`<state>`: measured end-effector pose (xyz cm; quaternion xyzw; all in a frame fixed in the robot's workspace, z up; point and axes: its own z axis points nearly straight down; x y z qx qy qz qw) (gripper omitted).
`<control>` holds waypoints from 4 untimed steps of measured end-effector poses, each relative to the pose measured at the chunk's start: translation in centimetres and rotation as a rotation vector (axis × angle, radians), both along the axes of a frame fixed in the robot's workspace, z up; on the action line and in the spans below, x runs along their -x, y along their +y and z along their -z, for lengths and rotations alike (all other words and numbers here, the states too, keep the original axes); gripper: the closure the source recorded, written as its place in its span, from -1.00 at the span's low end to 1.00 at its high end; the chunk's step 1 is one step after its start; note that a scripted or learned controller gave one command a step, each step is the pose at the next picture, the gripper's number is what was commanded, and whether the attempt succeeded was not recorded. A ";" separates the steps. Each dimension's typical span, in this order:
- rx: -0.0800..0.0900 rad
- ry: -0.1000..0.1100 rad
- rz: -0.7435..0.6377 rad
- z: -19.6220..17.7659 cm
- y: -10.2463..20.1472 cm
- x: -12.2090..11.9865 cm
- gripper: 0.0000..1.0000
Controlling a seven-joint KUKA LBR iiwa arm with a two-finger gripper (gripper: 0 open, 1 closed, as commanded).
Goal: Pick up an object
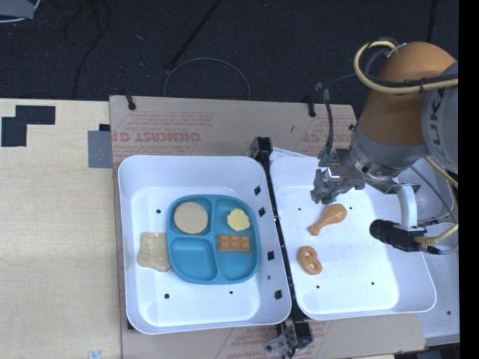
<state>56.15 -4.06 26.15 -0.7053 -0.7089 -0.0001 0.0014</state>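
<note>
Tan drumstick [329, 218] lies in the right bin [419, 294] just below the gripper [326, 187], positioned for pickup; finger state cannot be determined.

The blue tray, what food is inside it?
The blue tray holds a round tan patty, a yellow piece and a brown waffle. Its lower left compartment looks bare. Anything beneath the tray is covered.

Red lettering is printed upside down on the cardboard sheet [194, 129] under the bins; it is not clearly legible.
</note>
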 end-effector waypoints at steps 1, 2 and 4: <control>0.000 0.001 0.000 0.0 5.0 -1.0 1.00; 0.001 0.000 0.002 0.3 9.8 -3.3 1.00; 0.003 0.001 0.003 1.8 13.6 -4.0 -1.00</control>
